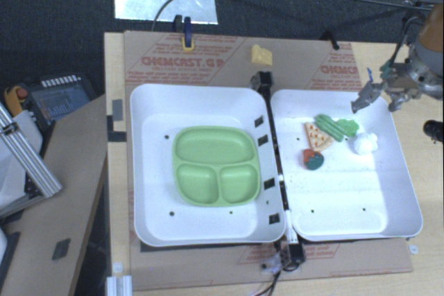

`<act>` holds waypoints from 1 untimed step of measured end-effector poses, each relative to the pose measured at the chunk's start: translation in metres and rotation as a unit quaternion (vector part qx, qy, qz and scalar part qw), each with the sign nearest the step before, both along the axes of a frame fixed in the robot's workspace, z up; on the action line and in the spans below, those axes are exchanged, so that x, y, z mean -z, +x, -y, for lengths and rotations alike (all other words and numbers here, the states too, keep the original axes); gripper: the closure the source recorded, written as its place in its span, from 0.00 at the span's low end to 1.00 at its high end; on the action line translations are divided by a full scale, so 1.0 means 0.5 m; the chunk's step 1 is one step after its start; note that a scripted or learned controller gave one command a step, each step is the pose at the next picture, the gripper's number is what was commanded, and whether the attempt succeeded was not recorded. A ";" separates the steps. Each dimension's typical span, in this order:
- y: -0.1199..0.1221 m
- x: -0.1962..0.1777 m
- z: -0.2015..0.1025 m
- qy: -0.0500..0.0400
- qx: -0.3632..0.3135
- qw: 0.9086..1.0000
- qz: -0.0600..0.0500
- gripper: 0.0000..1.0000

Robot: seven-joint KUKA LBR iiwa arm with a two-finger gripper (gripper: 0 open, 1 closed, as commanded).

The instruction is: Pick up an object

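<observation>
In the right bin [388, 218] lie a green toy vegetable [336, 127], an orange cracker-like wedge [318, 136], a small red and teal ball-like piece [313, 159] and a white lump [364, 143]. My gripper [378, 100] hangs at the bin's far right rim, above and to the right of these pieces. Its two fingers are spread apart with nothing between them. It touches none of the objects.
The left bin [149, 114] holds a green sectioned plate [214, 164]. A yellow block [261, 55] lies on the cardboard behind the bins. A black divider with clips [269, 149] runs between the bins. Cables cross the back.
</observation>
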State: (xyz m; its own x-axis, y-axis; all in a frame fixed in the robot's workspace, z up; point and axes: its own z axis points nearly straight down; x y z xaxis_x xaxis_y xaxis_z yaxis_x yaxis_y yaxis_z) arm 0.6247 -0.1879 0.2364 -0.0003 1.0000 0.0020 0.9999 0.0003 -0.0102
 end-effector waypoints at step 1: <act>0.005 -0.016 -0.001 -0.001 -0.002 1.000 0.006 0.00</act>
State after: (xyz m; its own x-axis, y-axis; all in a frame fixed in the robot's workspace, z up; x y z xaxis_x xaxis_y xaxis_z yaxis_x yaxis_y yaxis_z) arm 0.6271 -0.1872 0.2442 -0.0034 1.0000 -0.0006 1.0000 0.0034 0.0017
